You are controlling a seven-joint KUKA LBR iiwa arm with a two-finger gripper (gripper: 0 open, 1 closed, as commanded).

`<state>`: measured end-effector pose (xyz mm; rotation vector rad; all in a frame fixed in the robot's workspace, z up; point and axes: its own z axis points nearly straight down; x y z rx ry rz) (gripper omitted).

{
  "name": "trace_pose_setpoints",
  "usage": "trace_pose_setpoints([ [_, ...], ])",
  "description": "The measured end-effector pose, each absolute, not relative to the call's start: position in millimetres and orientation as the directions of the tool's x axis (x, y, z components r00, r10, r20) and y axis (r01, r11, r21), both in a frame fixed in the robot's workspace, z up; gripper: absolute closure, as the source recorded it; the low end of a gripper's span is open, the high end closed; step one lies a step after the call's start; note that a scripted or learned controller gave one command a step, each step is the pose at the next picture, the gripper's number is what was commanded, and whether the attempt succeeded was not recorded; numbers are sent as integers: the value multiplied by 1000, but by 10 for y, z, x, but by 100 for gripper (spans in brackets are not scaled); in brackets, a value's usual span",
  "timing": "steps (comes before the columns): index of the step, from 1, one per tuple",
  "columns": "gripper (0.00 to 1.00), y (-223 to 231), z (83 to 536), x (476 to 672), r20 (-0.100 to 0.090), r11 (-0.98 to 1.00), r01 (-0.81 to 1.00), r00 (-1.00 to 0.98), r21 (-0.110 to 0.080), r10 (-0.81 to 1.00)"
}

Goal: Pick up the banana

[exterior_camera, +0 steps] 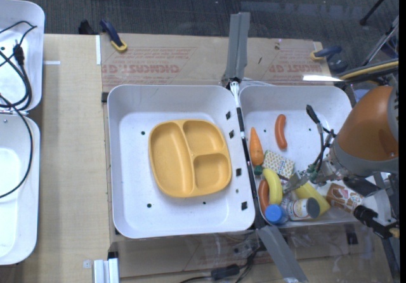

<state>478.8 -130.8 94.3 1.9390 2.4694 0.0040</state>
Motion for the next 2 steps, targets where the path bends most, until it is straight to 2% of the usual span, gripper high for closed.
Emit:
trace_pose_setpoints([
  [1,100,-1303,1032,4797,2,237,972,-237,4,972],
  [2,100,-538,2861,5184,-2,241,970,-241,-2,970],
])
